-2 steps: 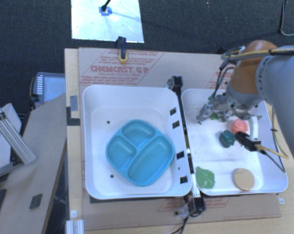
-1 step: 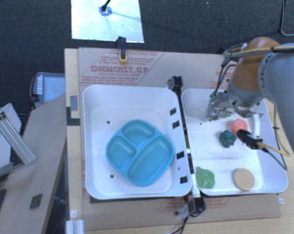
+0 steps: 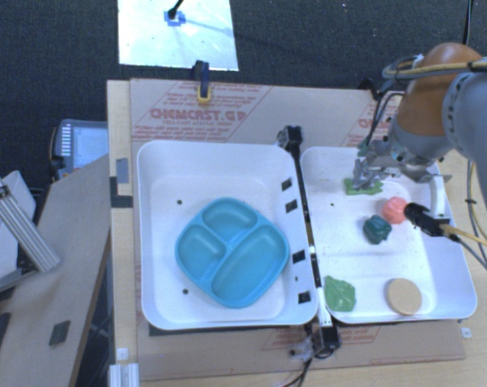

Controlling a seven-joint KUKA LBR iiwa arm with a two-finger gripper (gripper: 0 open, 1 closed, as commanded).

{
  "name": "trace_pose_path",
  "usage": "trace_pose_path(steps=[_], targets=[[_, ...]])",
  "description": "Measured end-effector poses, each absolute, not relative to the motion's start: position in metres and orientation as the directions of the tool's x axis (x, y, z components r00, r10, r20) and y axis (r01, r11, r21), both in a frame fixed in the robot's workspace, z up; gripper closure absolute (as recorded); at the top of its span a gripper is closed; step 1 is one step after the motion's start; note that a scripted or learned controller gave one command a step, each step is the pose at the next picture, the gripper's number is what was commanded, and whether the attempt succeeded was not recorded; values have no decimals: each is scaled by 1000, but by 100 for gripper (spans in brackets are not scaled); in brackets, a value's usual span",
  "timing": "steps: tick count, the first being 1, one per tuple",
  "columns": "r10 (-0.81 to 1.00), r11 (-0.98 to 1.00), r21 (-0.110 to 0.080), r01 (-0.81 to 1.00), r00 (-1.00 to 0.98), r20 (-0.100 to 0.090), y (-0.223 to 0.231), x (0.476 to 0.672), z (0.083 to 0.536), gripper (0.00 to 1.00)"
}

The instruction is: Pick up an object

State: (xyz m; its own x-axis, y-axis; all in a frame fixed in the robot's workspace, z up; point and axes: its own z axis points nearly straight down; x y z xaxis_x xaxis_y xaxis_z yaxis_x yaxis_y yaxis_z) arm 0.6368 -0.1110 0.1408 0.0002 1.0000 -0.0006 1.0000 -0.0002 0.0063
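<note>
Bins sit side by side on the bench: the left white bin (image 3: 159, 216) carries a light blue plastic divided plate (image 3: 231, 251), tilted diagonally. Over the right white bin (image 3: 453, 285) the grey arm's gripper (image 3: 364, 176) is down at the far edge, right on a flat light green piece (image 3: 363, 187); whether it is clamped on that piece I cannot tell. Nearer me lie a pink lumpy object (image 3: 395, 210), a dark teal lump (image 3: 376, 230) just beside it, a green leafy-looking piece (image 3: 339, 293) and a tan round disc (image 3: 404, 296).
</note>
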Motion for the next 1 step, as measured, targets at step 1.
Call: trace_pose_path(steps=[1], targets=[[1000, 5, 7, 1000, -5, -1, -106, 641, 186, 100]])
